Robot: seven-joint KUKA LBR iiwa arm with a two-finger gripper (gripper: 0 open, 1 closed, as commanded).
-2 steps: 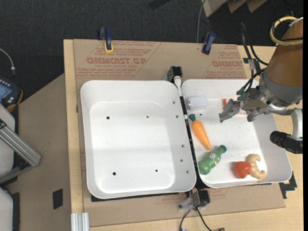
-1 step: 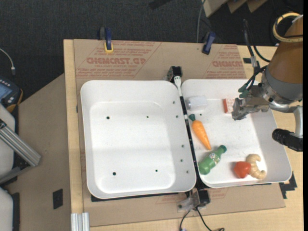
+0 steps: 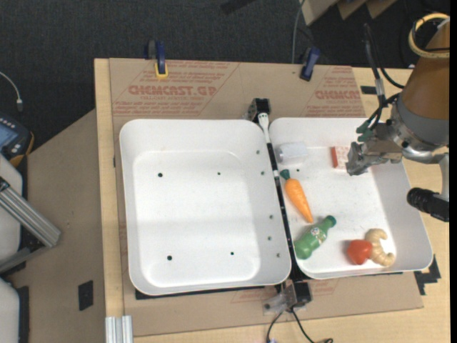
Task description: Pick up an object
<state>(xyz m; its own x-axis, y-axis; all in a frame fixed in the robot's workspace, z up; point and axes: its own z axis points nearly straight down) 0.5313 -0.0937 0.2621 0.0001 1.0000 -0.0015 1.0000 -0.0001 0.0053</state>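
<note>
Hovering claw (image 3: 359, 164) | right bin (image 3: 407, 213) (far side) | grip: cannot tell

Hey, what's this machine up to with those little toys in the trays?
The robot arm's gripper hangs over the right bin, near a small orange-red block, with nothing visibly between its fingers. It is meant to pick something up. In that bin lie a white block, a toy carrot, a green bottle, a red tomato-like piece and a tan curved piece. The left bin sits beside it.
</note>
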